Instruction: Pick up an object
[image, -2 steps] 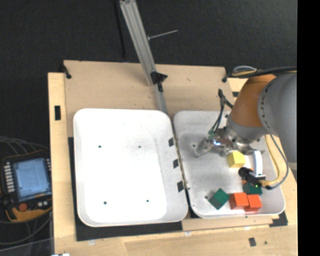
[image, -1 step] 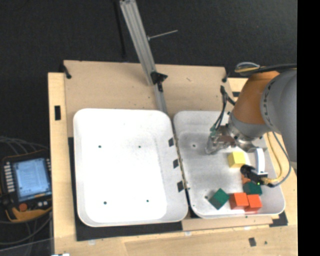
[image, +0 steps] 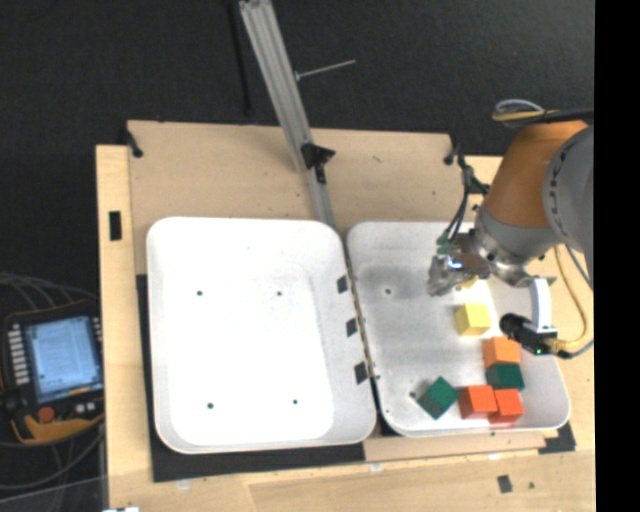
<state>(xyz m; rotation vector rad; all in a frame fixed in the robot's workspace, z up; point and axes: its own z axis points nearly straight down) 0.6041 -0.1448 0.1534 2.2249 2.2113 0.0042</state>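
Note:
My gripper (image: 443, 277) hangs over the upper right part of the right bin (image: 400, 330), pointing down under the orange-banded wrist. A yellow cube (image: 472, 318) lies just below and to the right of it, apart from the fingertips. Further down sit an orange block (image: 501, 351), a dark green block (image: 506, 376), two more orange blocks (image: 491, 402) and a green cube (image: 436, 397) near the bin's front edge. Nothing shows between the fingers.
The left bin (image: 250, 330) lies beside the right one, with a row of clips along the divide. A slanted metal pole (image: 285, 100) rises from behind the bins. A teach pendant (image: 55, 360) rests at the far left off the bench.

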